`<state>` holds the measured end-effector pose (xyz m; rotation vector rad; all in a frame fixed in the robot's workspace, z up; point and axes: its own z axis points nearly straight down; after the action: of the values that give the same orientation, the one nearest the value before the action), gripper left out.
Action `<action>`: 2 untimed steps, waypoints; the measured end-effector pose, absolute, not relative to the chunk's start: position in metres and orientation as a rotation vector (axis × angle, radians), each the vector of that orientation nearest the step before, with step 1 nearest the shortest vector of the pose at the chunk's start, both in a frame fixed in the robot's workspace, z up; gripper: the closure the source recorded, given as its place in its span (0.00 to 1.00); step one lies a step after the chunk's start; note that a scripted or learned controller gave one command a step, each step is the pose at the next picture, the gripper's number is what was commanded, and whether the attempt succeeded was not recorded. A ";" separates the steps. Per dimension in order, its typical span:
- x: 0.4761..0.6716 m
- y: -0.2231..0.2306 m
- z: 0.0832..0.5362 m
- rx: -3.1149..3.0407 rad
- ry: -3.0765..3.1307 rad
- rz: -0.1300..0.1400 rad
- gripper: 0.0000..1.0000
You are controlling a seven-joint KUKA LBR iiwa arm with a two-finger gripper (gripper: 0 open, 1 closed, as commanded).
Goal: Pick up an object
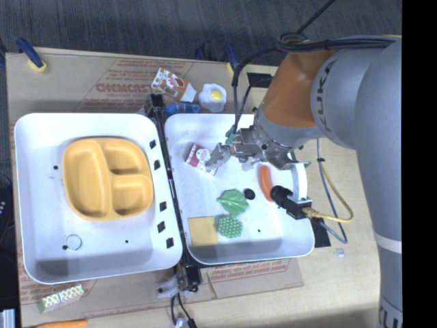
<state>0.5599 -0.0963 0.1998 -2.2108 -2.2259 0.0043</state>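
My gripper [218, 154] hangs low over the upper middle of the right bin [295, 241], just right of a small red and white packet [196, 157] and touching or nearly touching its edge. An orange carrot-shaped piece [265, 179] lies right of the gripper, partly under the wrist. Lower in the bin are a green leaf-shaped piece [233, 200], a small black bit [249, 195], a round green bumpy thing [229, 227] and a flat yellow block [203, 230]. I see nothing between the fingers.
The left bin [27, 183] holds a yellow divided tray [108, 176] and a small clear ring [73, 242]. Behind the bins lie a snack packet [168, 83], a yellow and white object [214, 96] and a blue object [181, 108]. The arm covers the right bin's upper right.
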 end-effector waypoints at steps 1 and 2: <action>0.490 -0.109 0.122 -2.090 -2.338 0.005 0.00; 0.476 -0.098 0.091 -1.626 -2.683 0.002 0.00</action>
<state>0.4760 -0.0978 0.0913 -1.6256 -2.6826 0.0016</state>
